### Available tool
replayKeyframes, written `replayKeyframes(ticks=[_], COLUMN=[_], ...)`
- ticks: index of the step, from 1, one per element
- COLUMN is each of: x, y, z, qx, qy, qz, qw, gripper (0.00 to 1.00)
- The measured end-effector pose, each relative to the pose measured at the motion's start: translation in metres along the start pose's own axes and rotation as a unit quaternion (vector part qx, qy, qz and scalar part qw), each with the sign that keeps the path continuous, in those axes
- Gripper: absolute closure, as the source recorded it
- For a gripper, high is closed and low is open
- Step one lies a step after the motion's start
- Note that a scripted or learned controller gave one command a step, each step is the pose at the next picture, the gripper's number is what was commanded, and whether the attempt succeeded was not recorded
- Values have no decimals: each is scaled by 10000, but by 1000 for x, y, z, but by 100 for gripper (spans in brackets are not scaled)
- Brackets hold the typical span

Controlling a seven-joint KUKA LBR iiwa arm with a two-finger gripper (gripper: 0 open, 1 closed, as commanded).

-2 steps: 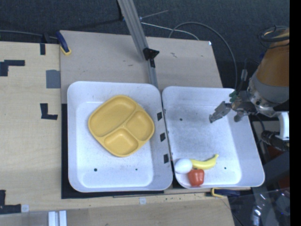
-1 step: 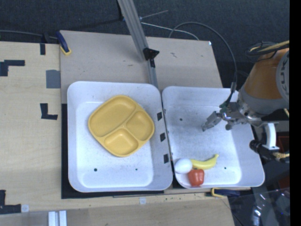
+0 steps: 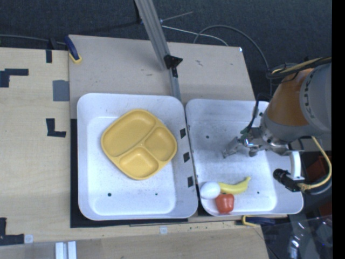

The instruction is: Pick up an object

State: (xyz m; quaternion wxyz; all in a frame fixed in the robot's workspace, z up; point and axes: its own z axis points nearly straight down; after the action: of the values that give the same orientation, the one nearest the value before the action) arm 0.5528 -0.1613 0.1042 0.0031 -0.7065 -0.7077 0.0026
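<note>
In the right bin [image 3: 215, 117], near its front edge, lie a yellow banana [image 3: 236, 186], a white egg-shaped object [image 3: 210, 190] and a red pepper-like object [image 3: 225, 203], close together. My gripper [image 3: 229, 151] hangs over the middle of the right bin, pointing left, above and slightly behind the banana. Nothing shows between its fingers. The grey arm with its orange band [image 3: 288, 104] comes in from the right.
The left bin [image 3: 89, 144] holds a yellow three-compartment plate [image 3: 139, 143]. A grey metal pole [image 3: 153, 26] slants down from the top to the gap between the bins. Black clips sit along the divider [image 3: 186, 155]. A wooden bench surrounds the bins.
</note>
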Motion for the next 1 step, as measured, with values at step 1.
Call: replayKeyframes(ticks=[1], x=[0], y=[1], z=[-14], qx=[-24], qy=[2], qz=[-7], qw=[10000], gripper=[100])
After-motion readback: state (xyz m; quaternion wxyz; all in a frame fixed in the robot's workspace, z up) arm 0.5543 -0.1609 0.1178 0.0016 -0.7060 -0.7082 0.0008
